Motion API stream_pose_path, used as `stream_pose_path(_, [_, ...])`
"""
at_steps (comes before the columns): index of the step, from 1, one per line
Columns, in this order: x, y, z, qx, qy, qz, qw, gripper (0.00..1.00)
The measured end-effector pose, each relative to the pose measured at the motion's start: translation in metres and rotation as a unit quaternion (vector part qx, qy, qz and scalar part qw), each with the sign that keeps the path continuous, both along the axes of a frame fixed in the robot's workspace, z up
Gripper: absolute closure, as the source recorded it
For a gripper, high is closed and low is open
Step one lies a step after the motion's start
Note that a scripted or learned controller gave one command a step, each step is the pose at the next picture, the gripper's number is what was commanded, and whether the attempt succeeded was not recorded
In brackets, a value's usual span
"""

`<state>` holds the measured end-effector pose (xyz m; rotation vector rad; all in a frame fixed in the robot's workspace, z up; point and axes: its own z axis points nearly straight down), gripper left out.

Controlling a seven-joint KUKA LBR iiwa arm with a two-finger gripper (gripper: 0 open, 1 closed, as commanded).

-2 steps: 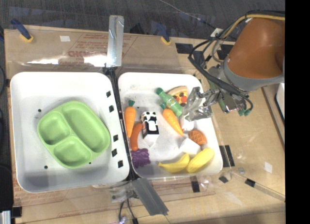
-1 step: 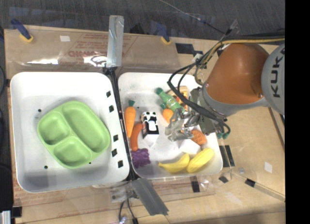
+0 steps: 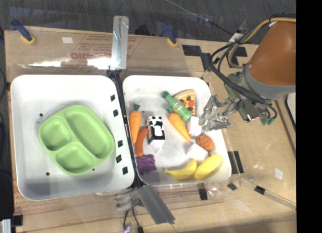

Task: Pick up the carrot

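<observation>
Pick not yet made. Two carrots lie in the right bin (image 3: pixel 132 83): one carrot (image 3: pixel 179 126) at its centre right, tip toward lower right, another (image 3: pixel 135 125) by the bin's left wall. Gripper (image 3: pixel 214 117) hangs over the bin's right edge, nothing between its fingers; how wide they stand I cannot tell. Arm (image 3: pixel 271 56) enters from upper right, wrist angled down-left toward the bin.

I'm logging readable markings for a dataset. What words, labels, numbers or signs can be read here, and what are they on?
Red print on the clear sheet behind the left bin: too blurred to read.
Black-and-white carton in the right bin: markings show, no readable text.
Green bottle: label too small to read.
</observation>
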<state>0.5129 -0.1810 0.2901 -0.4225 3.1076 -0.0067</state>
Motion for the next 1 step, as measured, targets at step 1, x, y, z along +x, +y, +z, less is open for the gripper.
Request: stream_pose_path(1, [0.0067,0.0437,-0.0587,0.003,0.004,0.005,1.0,1.0])
